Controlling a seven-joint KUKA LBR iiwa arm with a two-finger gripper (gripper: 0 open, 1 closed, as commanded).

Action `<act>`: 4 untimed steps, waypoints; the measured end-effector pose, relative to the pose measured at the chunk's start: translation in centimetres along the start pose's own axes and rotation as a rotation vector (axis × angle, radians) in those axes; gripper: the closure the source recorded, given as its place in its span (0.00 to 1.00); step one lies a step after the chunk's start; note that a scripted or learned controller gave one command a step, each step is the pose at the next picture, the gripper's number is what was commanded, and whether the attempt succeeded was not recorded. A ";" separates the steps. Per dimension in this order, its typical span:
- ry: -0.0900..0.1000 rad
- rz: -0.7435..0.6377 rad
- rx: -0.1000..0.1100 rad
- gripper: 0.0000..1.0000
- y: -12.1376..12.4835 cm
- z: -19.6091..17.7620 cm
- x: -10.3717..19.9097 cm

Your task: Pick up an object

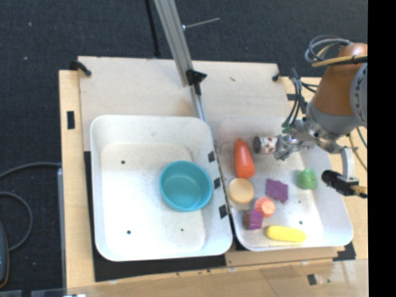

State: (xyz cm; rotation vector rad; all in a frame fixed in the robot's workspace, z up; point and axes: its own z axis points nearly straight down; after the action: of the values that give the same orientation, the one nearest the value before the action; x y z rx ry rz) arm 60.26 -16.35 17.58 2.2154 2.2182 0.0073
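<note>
While the arm [339,94] reaches in from the right with its orange band high over the bin's far right corner, the gripper [286,147] sits low over the upper part of the right bin [328,228]. A small can-like item with a red-and-white label [268,143] lies just beside the gripper's tip, on its left (contact cannot be resolved at this slant, and grip state cannot be told).

Count, right bin: one orange carrot-shaped piece [244,158], one tan round piece [241,190], two purple pieces, the larger [277,190] mid-bin and the smaller [252,219] lower, one pink-orange round piece [265,207] touching the smaller purple one, one yellow oblong piece [285,233] near the front wall, one green round piece [305,179] toward the right.

Left bin [124,240]: one teal bowl [185,185], upright, near its right wall.
</note>
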 end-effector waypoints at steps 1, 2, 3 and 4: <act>-0.001 -0.001 -0.001 1.00 1.0 -5.8 -0.7; 0.001 -0.003 0.003 1.00 1.2 -8.2 -0.8; 0.002 -0.005 0.007 1.00 1.0 -7.9 4.6; 0.002 -0.005 0.007 1.00 -1.3 -8.0 9.5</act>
State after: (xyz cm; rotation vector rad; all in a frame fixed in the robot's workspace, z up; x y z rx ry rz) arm 58.87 -6.85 25.54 2.2147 2.2283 0.0016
